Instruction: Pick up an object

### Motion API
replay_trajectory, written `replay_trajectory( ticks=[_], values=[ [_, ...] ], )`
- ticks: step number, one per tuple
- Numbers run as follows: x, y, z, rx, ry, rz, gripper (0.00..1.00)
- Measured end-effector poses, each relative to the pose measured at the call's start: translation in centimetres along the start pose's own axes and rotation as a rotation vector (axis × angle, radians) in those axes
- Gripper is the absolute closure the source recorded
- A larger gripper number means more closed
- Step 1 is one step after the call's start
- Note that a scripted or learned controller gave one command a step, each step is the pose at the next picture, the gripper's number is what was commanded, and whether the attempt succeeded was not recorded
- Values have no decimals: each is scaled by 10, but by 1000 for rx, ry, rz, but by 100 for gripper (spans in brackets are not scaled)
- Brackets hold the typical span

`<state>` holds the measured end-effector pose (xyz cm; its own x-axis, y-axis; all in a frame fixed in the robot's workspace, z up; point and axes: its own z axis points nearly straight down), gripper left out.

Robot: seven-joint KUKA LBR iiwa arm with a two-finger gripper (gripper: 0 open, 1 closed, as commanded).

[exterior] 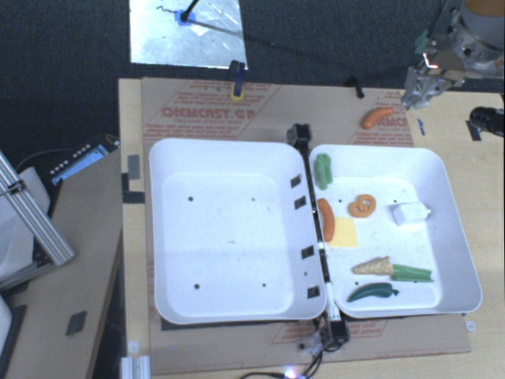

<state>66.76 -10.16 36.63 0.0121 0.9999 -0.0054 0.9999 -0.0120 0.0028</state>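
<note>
dark carpet surrounds a pale wooden worktop [71, 243] on which a brown cardboard sheet [213, 105] carries two shallow white bins side by side. cut off by the top right corner, the grey arm [473, 22] shows only its lower part, and its tool [420, 93] hangs above the cardboard just behind the right bin [450, 204]; whether it is open or closed cannot be told, the tip being small and blurred. close beside the tool, on the cardboard outside the bins, lies an orange sausage-shaped object [377, 117]. the left bin [229, 231] shows dark spots on its floor. the right bin holds a light green piece [323, 170] near its back left corner, an orange ring [363, 206], a white block [409, 212], an orange-red piece [326, 219] partly overlapping a yellow square [343, 233], a tan cone-shaped item [373, 268] touching a green stalk-like piece [412, 273], and a dark green pepper shape [372, 292] near the front wall. black clips [302, 204] line the seam between the bins. red print on the cardboard reads roughly "chemcast gp", the smaller lines being illegible. behind it lie a shiny silver sheet [189, 22] and a yellow and blue clamp [237, 81]. at the left edge stands an aluminium frame [31, 219], partly cut off.
</note>
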Motion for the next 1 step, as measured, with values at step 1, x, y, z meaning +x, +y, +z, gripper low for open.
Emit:
replay_trajectory(
  ticks=[1],
  values=[
    [46, 0, 61, 5, 7, -18, 100]
  ],
)
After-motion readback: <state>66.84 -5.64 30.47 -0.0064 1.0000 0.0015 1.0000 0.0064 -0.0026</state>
